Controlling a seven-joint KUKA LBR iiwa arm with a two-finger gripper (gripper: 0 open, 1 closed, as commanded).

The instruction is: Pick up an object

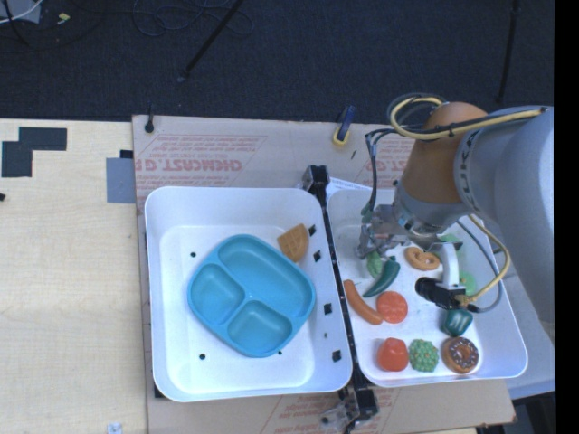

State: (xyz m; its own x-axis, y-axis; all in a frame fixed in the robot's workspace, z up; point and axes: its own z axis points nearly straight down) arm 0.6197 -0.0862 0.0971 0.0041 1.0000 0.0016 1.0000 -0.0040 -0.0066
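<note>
arm: bulky smooth grey link (516, 165), right of frame | band: rounded orange section (441, 165) above wrist | cables: yellow loop (412, 108) at upper band, black-and-yellow lead (493, 283) lower right | wrist: dark grey metal block (398, 224)

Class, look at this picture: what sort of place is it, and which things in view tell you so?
Most likely a robotics lab bench set up for grasping trials. A grey robot arm reaches over two white bins, one bin holds toy food such as a plastic broccoli, and loose cables lie on the dark floor behind.
</note>
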